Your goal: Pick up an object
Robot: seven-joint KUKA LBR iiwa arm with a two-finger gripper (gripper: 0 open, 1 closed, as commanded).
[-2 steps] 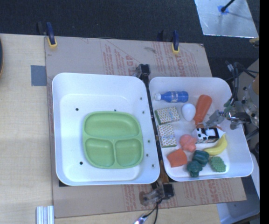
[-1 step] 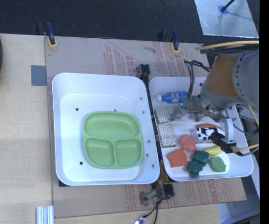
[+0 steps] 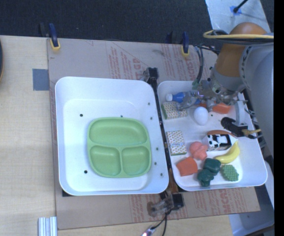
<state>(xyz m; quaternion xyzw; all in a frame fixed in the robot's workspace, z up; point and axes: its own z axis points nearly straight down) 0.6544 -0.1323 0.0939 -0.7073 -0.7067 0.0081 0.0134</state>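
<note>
The right bin [image 3: 260, 178] holds several small toys: a white egg [image 3: 201, 115], a blue and white bottle [image 3: 177, 97], a pink lump [image 3: 198, 150], an orange block [image 3: 186, 166], a banana [image 3: 229, 154] and a black-and-white cow-patterned piece [image 3: 219, 141]. My gripper [image 3: 204, 93] hangs low over the far end of this bin, just above the egg and right of the bottle. The grey arm with its orange band [image 3: 230, 58] rises behind it. Wrist parts and cables crowd the gripper, and nothing can be seen held in it.
The left bin [image 3: 68, 132] holds a green divided plate [image 3: 118, 146]. Two patterned squares [image 3: 176, 141] lie along the right bin's left wall. Dark green toys [image 3: 209, 171] and a lighter broccoli piece [image 3: 229, 172] sit at its near edge. An orange-red piece [image 3: 221, 109] lies beside the wrist.
</note>
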